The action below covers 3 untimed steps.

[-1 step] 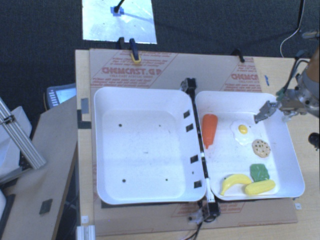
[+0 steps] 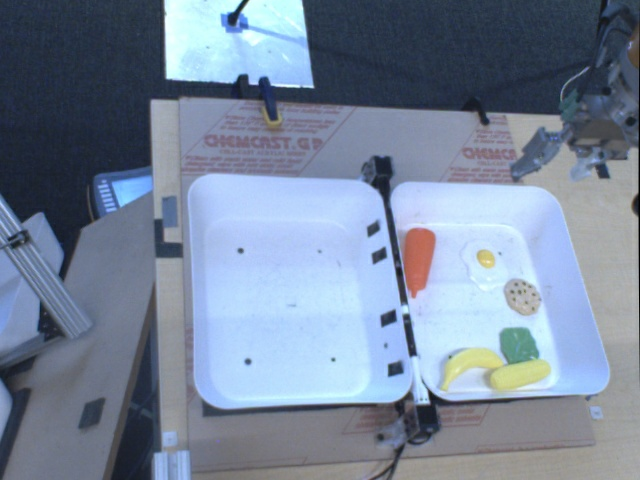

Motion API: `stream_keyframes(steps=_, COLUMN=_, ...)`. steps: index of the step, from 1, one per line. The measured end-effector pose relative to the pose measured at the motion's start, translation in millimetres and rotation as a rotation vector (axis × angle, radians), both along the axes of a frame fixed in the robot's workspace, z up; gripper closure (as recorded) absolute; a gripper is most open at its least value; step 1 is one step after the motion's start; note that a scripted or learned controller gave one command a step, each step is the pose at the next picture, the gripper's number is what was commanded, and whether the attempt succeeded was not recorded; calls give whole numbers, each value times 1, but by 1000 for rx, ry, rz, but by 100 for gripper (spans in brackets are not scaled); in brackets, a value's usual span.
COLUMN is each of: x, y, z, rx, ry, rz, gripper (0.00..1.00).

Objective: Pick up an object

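We see the end effector point(image 2: 560, 158) hanging with fingers spread wide and nothing between them, above the back rim of the right-hand shallow white plastic bin point(image 2: 575, 258). The orange plastic carrot point(image 2: 418, 258) lies toward seven o'clock from it, long axis running twelve to six, on bare bin floor, apart from the fried egg toy point(image 2: 485, 263).

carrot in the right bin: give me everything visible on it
The carrot is a plain orange tapered piece, smooth and plastic-looking like a toy, with no green top to be seen. It lies flat on the floor of the right bin, in its upper left part, wide end toward the far rim and tip pointing toward the near side. Its left edge runs close along the bin's left wall; whether they touch cannot be told. The fried egg lies apart to its right. Nothing rests on it.
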<state>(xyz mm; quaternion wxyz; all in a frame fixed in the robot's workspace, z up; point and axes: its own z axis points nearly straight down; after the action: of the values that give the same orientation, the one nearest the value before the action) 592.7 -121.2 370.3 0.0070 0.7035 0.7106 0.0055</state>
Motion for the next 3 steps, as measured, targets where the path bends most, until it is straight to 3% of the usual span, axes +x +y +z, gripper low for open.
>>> stream_keyframes(steps=1, x=-25, y=74, z=170, rx=3, ry=-4, rz=1, gripper=0)
stream_keyframes(steps=2, x=-58, y=146, z=165, rx=5, ry=14, rz=0, gripper=0)
stream_keyframes(steps=3, x=-57, y=142, z=177, rx=3, ry=11, rz=-2, gripper=100)
